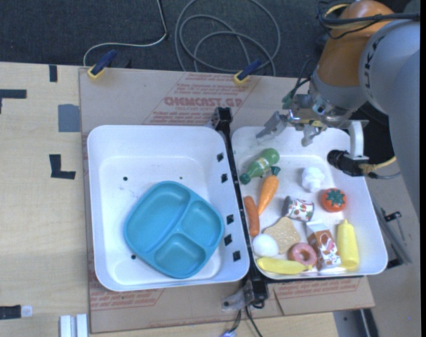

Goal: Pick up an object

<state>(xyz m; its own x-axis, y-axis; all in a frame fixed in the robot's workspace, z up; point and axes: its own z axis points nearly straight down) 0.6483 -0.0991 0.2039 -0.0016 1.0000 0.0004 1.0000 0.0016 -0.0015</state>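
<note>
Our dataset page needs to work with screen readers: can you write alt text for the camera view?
A grey and orange robot arm holds its open claw above the far end of the right white bin, which is crowded with toy food such as two carrots, a tomato and a banana. The left white bin holds a blue divided plate.

Red print "CHEMCAST GP" reads upside down on cardboard sheet (191,100) under bins
</note>
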